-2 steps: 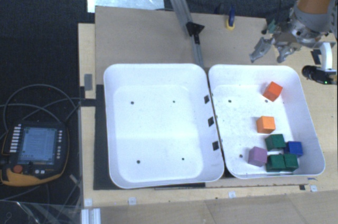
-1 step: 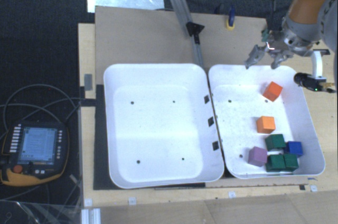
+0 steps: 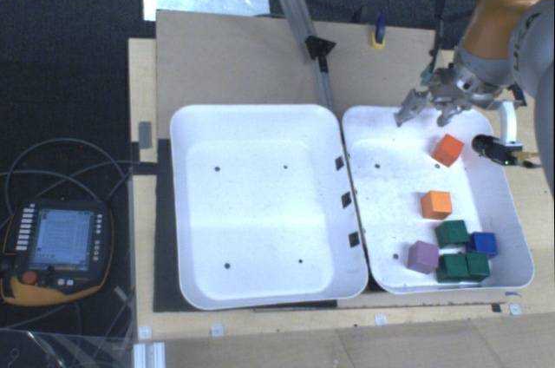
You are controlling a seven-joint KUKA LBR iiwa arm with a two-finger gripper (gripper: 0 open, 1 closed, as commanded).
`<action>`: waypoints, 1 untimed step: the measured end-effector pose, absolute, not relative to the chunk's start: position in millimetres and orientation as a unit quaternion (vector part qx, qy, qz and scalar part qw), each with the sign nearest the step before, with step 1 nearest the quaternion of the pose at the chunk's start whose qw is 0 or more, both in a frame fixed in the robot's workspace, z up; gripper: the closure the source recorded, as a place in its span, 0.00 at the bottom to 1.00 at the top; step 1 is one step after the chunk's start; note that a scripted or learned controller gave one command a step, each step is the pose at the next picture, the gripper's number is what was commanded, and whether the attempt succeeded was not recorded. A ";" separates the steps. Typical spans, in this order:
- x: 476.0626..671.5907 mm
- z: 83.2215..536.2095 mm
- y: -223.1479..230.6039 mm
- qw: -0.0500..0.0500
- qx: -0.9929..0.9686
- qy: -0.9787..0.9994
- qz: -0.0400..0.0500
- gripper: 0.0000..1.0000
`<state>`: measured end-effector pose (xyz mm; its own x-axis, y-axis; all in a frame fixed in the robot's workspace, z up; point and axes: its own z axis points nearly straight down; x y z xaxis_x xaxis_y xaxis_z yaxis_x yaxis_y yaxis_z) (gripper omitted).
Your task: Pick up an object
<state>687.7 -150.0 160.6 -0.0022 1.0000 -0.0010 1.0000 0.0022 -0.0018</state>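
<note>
I see two shallow white bins side by side on the bench. The left bin shows bare floor. The right bin holds all the blocks, gathered along its right half. An orange block sits tilted toward the far right, apart from the others. A second orange block lies nearer, about mid-depth. Closer to the near rim is a cluster: a green block, a blue block just to its right, another green block touching them at the near edge, and a purple block just left of that group.

My gripper hangs over the far rim of the right bin, just beyond the tilted orange block. Its fingers look spread, and nothing sits between them.

The left half of the right bin's floor is open white surface, giving me room to approach the blocks from that side. The cluster crowds the near right corner, close to the wall. A pendant rests on the floor to the far left.
</note>
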 end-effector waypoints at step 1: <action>689.8 175.6 -150.3 -0.003 -0.705 -0.709 -0.001 1.00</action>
